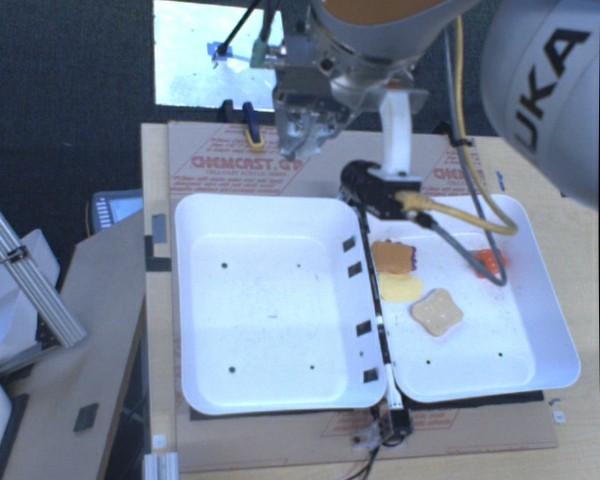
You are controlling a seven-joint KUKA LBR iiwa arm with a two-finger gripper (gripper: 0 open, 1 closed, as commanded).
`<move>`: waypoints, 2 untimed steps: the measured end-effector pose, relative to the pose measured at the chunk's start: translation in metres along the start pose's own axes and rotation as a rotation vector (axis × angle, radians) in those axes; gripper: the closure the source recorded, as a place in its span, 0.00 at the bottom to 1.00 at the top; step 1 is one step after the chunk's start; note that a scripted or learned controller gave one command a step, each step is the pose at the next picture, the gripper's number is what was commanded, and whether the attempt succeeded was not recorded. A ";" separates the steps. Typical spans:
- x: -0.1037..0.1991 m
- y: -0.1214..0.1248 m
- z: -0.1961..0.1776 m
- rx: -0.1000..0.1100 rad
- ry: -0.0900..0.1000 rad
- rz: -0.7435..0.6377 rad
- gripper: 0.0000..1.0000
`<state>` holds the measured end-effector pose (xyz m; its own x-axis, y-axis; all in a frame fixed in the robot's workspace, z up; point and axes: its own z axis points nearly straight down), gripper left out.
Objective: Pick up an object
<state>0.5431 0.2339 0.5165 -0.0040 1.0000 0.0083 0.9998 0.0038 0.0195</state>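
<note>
Looming over the far edge of the bench (281, 173), the arm (394, 23) holds its end effector (302, 141) high above the back rim of the left bin (202, 281), well apart from anything it could pick; whether it is open or closed I cannot tell, since the tip is small and dark against the cardboard, and nothing shows between its parts. The right bin (534, 347) carries all the candidates: a toast-shaped piece (437, 311) near the middle, a yellow disc (401, 288) just beside it, a brown-and-orange block (395, 257) touching the disc's far side, and a small orange piece (487, 260) partly behind the cable (464, 220). The risk, as I judge it, is a descent from this position into the left bin, closing on nothing. Over the right bin, the crowded block and disc near the divider could be nudged rather than gripped, and the draped cable might snag or sweep the orange piece.
</note>
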 end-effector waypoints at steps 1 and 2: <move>-0.037 -0.059 -0.023 0.016 -0.006 0.003 1.00; 0.003 -0.003 -0.018 0.015 -0.007 -0.002 1.00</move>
<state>0.5393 0.2362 0.5346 -0.0059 1.0000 0.0016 1.0000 0.0059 0.0043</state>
